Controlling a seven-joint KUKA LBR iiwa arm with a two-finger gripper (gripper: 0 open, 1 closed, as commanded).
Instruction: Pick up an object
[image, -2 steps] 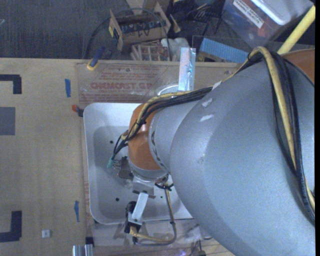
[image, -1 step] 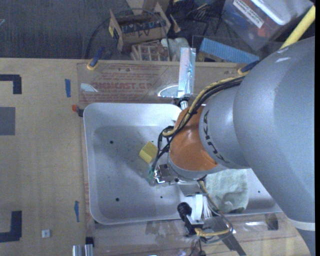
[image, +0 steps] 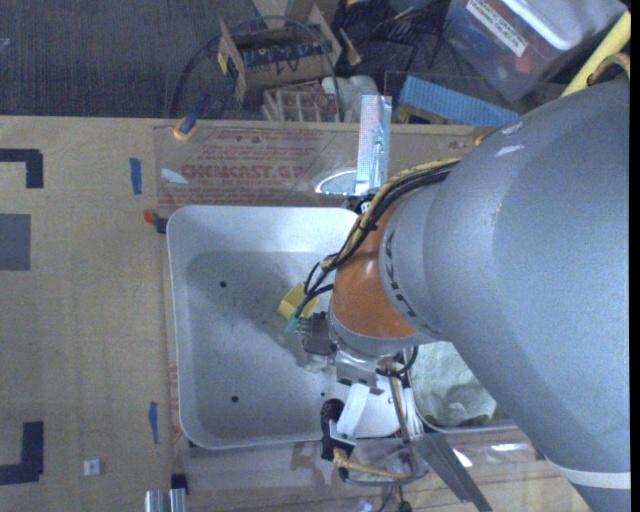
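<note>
Grey arm (image: 520, 290) covers much of the white bin (image: 200, 300). A small yellow thing (image: 291, 299) lies in the bin beside the wrist. A wooden bench (image: 80, 330) holds the bin.

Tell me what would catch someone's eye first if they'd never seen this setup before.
The big grey arm fills the right half of the view, its orange band bright at the middle. Below the band, its wrist with black and yellow cables hangs over the near edge of the white bin left of centre. A pale crumpled cloth peeks out under the arm at lower right.
</note>
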